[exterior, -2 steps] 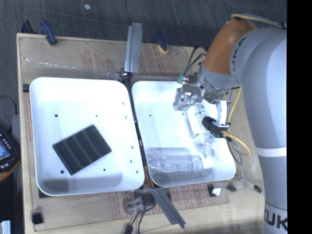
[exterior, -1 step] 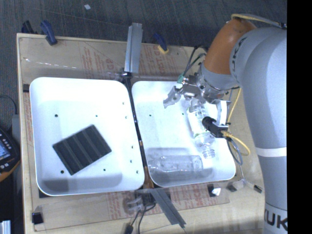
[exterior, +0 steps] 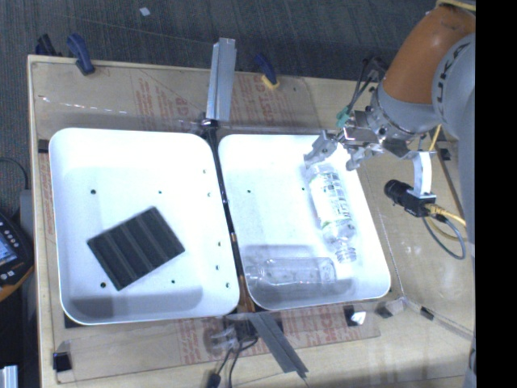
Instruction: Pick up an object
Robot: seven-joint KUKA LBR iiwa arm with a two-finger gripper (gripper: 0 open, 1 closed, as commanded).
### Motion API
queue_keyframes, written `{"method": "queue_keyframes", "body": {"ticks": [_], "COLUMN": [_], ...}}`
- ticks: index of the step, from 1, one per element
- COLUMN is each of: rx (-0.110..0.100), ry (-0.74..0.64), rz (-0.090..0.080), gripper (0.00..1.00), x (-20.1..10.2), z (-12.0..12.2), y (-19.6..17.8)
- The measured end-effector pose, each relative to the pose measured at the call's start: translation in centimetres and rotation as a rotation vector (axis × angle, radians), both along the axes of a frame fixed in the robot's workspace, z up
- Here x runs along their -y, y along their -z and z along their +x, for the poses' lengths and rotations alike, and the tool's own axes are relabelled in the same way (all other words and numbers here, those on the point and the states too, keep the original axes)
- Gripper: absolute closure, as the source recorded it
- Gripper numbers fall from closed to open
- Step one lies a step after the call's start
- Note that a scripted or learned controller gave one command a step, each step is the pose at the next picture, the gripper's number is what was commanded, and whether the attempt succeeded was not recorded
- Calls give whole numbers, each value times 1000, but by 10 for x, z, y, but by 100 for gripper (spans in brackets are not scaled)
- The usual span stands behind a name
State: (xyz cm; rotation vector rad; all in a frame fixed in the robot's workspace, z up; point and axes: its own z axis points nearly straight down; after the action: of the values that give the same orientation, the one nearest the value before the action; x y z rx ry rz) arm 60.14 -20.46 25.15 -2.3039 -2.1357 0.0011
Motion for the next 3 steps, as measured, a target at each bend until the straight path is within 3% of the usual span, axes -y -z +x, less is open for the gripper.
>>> {"method": "queue_keyframes", "body": {"ticks": [1,2,3], "rx": [-4,-3,-4], "ry": [-113,-49,-133], "rz": [2,1,3], "gripper": [0,0,0], "x": [-3,4,3], "z": [15,-18,-37], "y": [53,108,83]}}
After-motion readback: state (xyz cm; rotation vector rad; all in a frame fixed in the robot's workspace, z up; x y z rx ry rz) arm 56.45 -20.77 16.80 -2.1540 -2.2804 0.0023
